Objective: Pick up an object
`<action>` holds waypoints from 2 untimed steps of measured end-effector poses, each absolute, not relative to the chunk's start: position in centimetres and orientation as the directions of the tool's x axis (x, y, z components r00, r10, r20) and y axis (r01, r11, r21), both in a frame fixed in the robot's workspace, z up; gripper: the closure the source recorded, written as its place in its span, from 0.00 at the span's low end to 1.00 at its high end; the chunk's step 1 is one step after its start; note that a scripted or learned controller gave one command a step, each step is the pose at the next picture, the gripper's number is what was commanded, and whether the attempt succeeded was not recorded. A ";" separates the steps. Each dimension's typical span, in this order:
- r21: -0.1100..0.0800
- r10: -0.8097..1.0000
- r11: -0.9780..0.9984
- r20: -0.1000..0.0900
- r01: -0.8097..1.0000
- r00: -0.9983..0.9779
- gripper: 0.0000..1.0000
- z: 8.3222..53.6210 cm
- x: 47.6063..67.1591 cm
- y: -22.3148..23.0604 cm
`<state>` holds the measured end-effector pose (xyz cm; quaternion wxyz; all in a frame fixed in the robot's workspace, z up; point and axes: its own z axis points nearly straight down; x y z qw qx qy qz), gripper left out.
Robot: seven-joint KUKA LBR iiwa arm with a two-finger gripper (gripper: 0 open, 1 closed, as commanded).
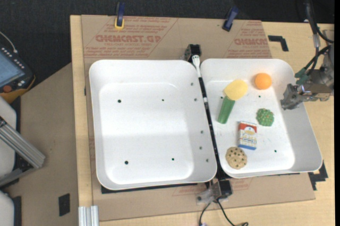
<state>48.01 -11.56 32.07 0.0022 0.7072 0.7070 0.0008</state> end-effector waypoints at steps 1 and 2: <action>0.007 1.000 0.000 -0.003 1.000 0.000 1.00 33.1 48.1 -11.6; 0.010 1.000 0.001 -0.004 1.000 0.000 1.00 34.1 48.2 -11.6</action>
